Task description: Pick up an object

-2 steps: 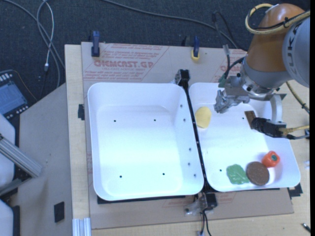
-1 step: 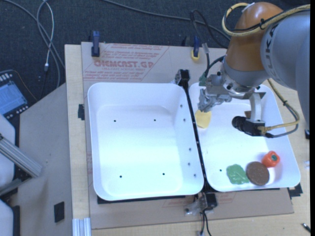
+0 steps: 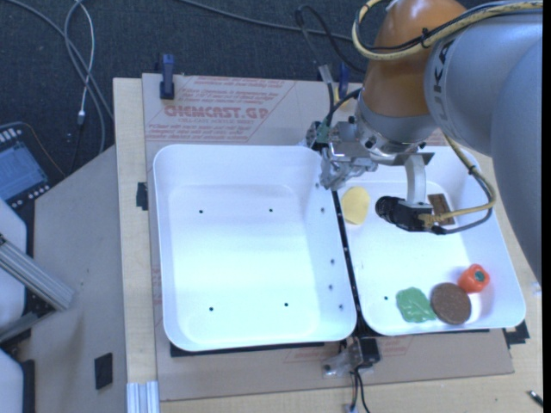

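End effector (image 3: 337, 175) hangs just beside the yellow thing (image 3: 354, 205), which lies right below it in the right bin (image 3: 495, 252), so it should drop straight down over it, though its grip state cannot be told.

I count: white bins (image 3: 250, 334) 2 | yellow piece (image 3: 354, 205) 1 | green piece (image 3: 415, 305) 1 | brown disc (image 3: 450, 303) 1 | red-orange piece (image 3: 473, 278) 1
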{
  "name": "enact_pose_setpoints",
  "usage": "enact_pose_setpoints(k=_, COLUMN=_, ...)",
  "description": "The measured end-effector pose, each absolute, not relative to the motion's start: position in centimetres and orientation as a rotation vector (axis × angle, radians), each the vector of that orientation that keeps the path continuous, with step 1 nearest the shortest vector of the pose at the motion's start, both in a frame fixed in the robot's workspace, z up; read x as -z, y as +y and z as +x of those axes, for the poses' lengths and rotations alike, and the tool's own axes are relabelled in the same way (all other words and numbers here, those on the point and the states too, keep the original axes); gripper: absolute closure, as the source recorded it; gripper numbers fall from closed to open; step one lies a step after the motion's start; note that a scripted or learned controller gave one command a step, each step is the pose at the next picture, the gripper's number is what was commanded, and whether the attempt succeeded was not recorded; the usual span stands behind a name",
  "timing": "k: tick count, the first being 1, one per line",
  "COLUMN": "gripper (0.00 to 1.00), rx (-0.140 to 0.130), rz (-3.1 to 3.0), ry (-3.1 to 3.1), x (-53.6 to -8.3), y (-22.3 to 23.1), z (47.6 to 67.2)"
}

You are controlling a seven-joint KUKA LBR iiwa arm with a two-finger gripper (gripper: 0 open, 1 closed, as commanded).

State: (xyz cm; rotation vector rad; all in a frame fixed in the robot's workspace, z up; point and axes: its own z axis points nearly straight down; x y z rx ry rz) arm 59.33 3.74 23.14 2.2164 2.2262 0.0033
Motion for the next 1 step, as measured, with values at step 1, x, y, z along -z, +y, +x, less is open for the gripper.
enact_pose_setpoints(k=1, gripper=1.0, rx=-0.003, rz=2.216, ry=2.227, x=-23.89, y=8.6, z=60.16)
